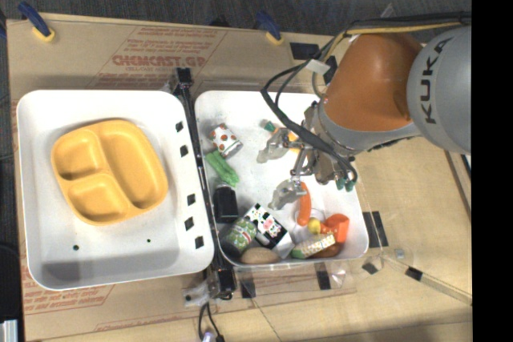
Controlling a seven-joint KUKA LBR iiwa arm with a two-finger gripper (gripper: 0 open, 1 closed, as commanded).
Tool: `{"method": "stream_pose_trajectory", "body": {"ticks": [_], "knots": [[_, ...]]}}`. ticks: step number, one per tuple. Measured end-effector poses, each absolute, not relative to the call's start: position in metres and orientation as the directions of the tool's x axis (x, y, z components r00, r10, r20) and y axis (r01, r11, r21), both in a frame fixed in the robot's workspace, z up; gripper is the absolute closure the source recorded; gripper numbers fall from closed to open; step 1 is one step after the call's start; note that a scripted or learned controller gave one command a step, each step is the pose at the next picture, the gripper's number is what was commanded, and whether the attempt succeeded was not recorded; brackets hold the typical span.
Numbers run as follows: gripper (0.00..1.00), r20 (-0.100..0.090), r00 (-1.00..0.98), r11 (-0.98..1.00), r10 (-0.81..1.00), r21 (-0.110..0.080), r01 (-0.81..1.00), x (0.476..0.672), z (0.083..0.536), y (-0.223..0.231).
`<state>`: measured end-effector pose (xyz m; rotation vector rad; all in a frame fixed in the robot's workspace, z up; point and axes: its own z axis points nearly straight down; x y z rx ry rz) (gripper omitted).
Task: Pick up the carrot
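Fingers (282, 169) spread open over the right bin (240, 104), lower fingertip touching the carrot (304, 207), nothing gripped

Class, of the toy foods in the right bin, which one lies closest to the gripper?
The carrot: the slim orange piece right beside the gripper, unlike the green pea pod farther left.

- Two white bins: the left bin (32, 172) and the right bin (240, 104).
- One yellow tray (108, 170) with three parts.
- One carrot (304, 204).
- One green pea pod (221, 169).
- One robot arm (401, 88).
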<state>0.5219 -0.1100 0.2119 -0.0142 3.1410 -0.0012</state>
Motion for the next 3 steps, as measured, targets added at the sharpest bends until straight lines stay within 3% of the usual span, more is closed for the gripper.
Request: {"method": "stream_pose_trajectory", "body": {"ticks": [1, 2, 3], "knots": [[0.0, -0.003, -0.995, 0.995, -0.098, -0.002, -0.098, 0.585, 0.208, -0.165], [0.0, -0.014, -0.999, 0.999, -0.053, -0.004, -0.053, 0.643, 0.102, -0.208], [1.0, -0.021, -0.998, 0.998, -0.059, -0.005, -0.059, 0.646, 0.114, -0.206]]}}
